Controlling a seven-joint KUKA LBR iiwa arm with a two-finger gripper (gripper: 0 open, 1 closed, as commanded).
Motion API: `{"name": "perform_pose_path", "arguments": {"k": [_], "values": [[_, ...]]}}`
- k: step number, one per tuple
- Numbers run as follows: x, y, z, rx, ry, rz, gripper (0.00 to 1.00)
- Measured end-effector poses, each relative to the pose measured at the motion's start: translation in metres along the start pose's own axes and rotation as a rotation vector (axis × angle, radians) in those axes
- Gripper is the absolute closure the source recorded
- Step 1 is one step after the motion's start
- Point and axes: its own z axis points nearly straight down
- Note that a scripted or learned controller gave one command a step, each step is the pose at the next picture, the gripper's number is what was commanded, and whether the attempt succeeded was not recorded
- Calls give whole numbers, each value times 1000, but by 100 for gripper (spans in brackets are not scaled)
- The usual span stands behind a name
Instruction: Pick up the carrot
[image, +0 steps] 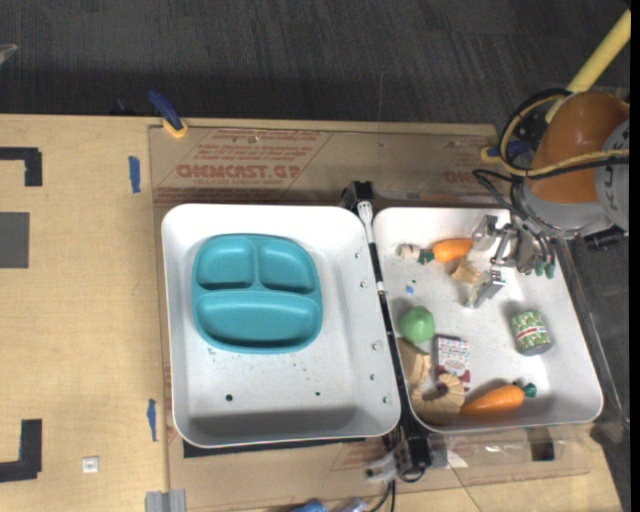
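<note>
Gripper (487, 268) beside carrot (452, 250), finger state unclear.

Just left of the bright metal gripper (493, 268) lies a smooth, glossy plastic-looking carrot (452, 250) on the white bin (580, 350) — matt, lightly speckled — while far left sits a satin teal plastic tray (258, 292) — bench (80, 330) of pale raw wood.

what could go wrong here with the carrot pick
Two carrots lie in the right bin: one just left of the gripper, one near the front edge. The program may go for either. The nearer carrot sits close to the bin's back wall and touches a small pale object, so the gripper could nudge both or strike the wall.
</note>
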Motion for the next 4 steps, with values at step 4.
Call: {"name": "perform_pose_path", "arguments": {"k": [4], "values": [[10, 73, 1, 9, 12, 1106, 0]]}}
